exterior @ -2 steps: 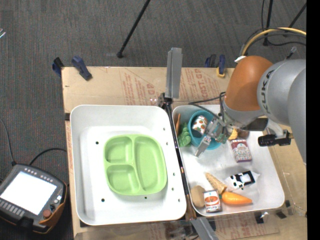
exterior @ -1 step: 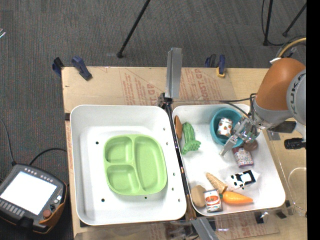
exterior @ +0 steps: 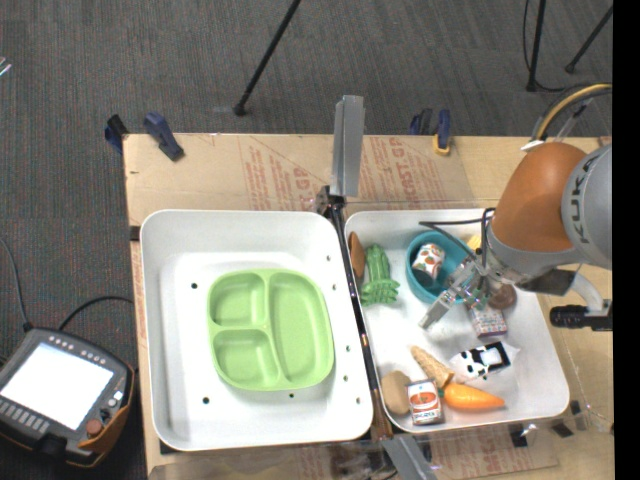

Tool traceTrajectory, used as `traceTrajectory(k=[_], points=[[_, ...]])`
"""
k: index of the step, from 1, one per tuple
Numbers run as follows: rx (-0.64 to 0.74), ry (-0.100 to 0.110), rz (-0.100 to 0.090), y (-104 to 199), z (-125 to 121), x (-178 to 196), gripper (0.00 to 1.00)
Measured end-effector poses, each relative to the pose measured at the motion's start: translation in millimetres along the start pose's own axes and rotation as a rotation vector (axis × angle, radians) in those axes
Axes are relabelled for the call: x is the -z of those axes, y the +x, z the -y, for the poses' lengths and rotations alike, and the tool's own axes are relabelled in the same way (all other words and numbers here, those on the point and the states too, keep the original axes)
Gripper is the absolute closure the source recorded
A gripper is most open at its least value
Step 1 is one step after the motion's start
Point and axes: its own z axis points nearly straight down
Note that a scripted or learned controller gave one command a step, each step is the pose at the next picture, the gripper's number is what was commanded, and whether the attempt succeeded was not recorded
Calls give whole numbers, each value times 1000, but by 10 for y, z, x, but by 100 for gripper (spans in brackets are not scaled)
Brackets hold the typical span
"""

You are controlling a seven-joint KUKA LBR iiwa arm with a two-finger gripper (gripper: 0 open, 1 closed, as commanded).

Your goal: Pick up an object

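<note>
My gripper [exterior: 466, 306] hangs low over the middle of the right bin [exterior: 555, 368], under the orange wrist band. It sits just right of a teal bowl [exterior: 440, 276] that holds a small brown-and-white spotted piece [exterior: 428, 259]. A speckled pinkish block [exterior: 488, 321] lies right under the gripper's lower edge; I cannot tell whether they touch. Below it are a black-and-white cow toy [exterior: 484, 359], an orange carrot [exterior: 473, 398], a tan wedge [exterior: 431, 363], a red-and-white can [exterior: 424, 403] and a brown potato [exterior: 396, 391]. A green ridged toy [exterior: 378, 274] lies at the bin's left.
The left bin [exterior: 170, 268] holds a green divided plate [exterior: 270, 328]. A grey post [exterior: 348, 153] stands behind the wall between the bins. A handheld controller [exterior: 55, 393] lies on the floor at the lower left. The arm covers the right bin's upper right corner.
</note>
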Motion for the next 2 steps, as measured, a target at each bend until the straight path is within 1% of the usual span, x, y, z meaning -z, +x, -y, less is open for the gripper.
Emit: traceTrajectory(k=[1, 2], points=[[154, 21, -22, -102, -582, -11, 0], [171, 9, -7, 179, -781, -6, 0]])
